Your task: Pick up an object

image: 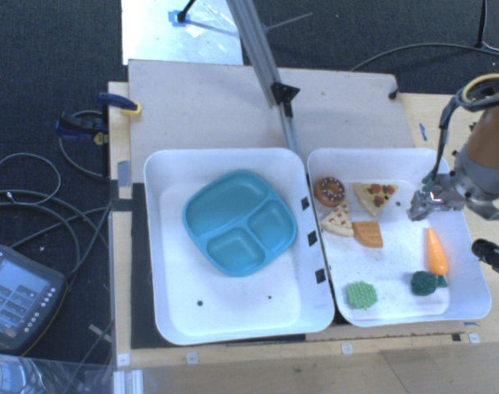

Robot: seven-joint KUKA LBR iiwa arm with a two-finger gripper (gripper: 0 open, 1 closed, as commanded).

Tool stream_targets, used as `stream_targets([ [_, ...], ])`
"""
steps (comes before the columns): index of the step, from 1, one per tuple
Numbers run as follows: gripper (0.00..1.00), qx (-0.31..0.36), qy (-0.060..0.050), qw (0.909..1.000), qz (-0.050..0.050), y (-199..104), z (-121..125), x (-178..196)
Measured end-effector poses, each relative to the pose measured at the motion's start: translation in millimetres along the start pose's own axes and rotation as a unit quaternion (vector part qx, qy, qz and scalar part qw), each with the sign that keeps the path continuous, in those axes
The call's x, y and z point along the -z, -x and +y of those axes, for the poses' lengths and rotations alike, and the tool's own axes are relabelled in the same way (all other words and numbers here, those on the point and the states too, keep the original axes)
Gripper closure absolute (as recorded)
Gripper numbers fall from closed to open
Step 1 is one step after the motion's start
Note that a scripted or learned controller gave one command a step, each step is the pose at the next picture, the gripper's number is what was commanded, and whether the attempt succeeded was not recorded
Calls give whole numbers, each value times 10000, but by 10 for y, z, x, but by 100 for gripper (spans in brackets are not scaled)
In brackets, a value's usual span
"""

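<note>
Orange carrot (436, 252) lies just below the gripper (424, 204); whether it grips anything, I cannot tell.

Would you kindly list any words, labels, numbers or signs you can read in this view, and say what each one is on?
No text can be read here.
Handheld pendant at lower left: its screen and keys carry markings, too small and blurred to read.
Black tabs between the two bins: no legible marks.
Teal divided plate, toy foods and the tool: no lettering seen.
</note>
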State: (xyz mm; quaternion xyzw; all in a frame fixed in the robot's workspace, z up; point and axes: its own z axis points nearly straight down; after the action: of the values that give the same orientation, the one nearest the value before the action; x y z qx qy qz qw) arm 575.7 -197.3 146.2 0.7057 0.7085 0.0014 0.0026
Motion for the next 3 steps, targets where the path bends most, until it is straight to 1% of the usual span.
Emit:
stream_targets([
  [2,100,14,13,10000,-9,148,142,991],
  [3,100,27,-22,10000,11,-291,55,1049],
])
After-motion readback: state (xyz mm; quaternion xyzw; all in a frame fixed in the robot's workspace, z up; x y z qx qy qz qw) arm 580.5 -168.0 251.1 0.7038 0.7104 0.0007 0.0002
